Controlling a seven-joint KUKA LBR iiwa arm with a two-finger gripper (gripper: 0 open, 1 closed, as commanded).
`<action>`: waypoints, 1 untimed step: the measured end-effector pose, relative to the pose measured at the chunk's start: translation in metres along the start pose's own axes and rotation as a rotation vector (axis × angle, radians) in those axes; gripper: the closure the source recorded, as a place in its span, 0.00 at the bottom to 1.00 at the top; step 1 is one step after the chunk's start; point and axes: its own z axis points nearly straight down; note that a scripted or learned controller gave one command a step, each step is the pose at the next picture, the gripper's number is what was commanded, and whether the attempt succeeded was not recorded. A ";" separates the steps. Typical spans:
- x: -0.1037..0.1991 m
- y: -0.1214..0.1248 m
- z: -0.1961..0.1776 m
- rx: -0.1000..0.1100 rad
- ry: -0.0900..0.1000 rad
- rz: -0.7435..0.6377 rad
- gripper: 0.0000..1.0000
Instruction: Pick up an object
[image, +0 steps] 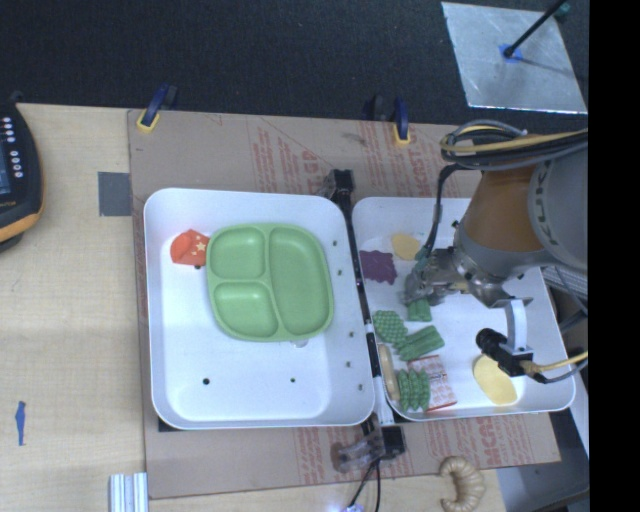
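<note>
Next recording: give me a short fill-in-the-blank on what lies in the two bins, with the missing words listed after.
1. The green divided plate lies in the ____ bin.
2. The small red object sits beside the plate's ____ edge.
3. The purple piece lies in the ____ bin, near the claw.
4. The plate has ____ compartments.

Missing words: left; left; right; three

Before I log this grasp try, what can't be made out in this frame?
- Hand: small and dark under the arm; whether it grips anything can't be told.
- Red object: its right side is hidden behind the green plate.
- Right bin: its upper right part is covered by the arm.
</note>
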 end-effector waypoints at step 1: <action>0.047 0.072 -0.097 -0.018 0.002 -0.004 1.00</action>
